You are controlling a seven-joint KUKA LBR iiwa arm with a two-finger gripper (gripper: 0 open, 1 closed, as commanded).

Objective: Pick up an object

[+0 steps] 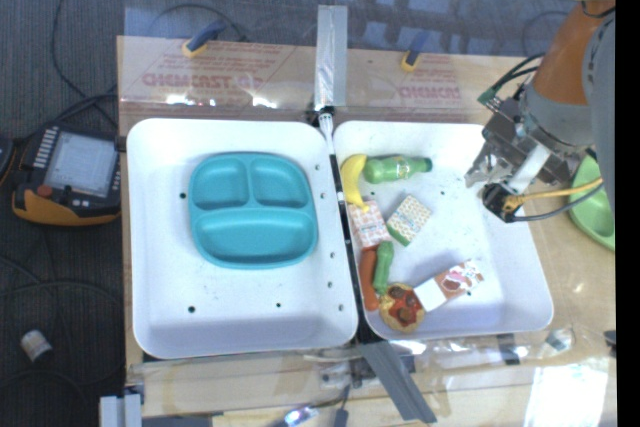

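— Where's the gripper (497, 183)?

— Over the right bin (520, 305), near its right rim, above bare floor. Nothing sits between its fingers; whether they're spread or closed, I can't tell.

— And the objects?

— Along that bin's left side: a banana (351, 177) touching a green bottle (397, 169), a small box (409, 218) below, a pizza slice (402, 306) near the front beside a white packet (450, 285).

— The left bin (160, 245)?

— It holds a blue tray (253, 209).
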